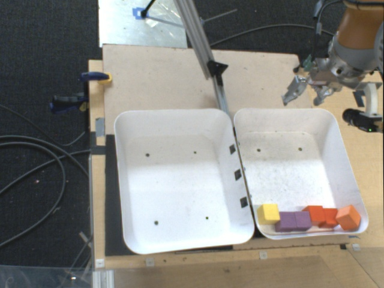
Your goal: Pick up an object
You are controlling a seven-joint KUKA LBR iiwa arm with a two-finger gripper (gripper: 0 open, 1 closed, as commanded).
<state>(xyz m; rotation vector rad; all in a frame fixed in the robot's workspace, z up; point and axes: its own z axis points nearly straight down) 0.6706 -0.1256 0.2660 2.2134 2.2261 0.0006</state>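
The left bin (180,179) has nothing to take; every block lies in the right bin (288,161), lined along its near wall. From the left: one yellow block (268,213), one purple block (293,221) touching it, a red block (321,215) that may be two pieces pressed together, and one orange block (348,217). The gripper (306,92) hangs beyond the right bin's far rim, fingers spread apart and holding nothing. The yellow block looks the best target: its left side is free, so the fingers should straddle it along the wall, not across its neighbour.
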